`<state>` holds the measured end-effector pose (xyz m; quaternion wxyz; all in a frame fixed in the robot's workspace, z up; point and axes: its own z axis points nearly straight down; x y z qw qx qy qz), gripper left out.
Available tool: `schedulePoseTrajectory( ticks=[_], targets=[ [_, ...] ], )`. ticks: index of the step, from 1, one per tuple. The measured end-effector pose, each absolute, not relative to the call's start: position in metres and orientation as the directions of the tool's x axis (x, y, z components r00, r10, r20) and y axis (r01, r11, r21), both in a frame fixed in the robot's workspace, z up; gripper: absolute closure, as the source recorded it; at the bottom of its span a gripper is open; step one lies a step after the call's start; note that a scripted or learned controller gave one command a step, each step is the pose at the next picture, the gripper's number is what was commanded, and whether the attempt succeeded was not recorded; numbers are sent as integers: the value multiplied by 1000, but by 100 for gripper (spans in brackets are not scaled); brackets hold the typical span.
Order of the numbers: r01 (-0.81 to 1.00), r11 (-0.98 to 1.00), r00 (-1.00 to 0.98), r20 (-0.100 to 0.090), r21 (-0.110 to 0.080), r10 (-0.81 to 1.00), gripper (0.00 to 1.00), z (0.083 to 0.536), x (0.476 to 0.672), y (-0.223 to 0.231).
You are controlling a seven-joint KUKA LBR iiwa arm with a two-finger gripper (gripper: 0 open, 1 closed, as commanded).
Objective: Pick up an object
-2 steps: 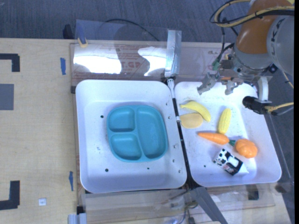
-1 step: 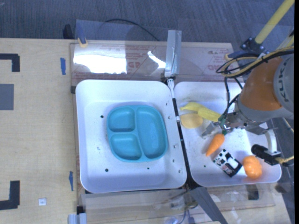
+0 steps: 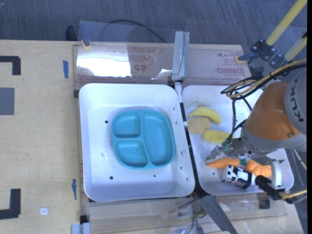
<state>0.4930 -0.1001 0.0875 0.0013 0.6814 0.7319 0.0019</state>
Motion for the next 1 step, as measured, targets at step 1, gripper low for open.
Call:
schedulePoseTrajectory(
  ticks=[1],
  targets=[
    [997, 71, -71, 1, 5, 997, 0, 87, 493, -100]
  ],
)
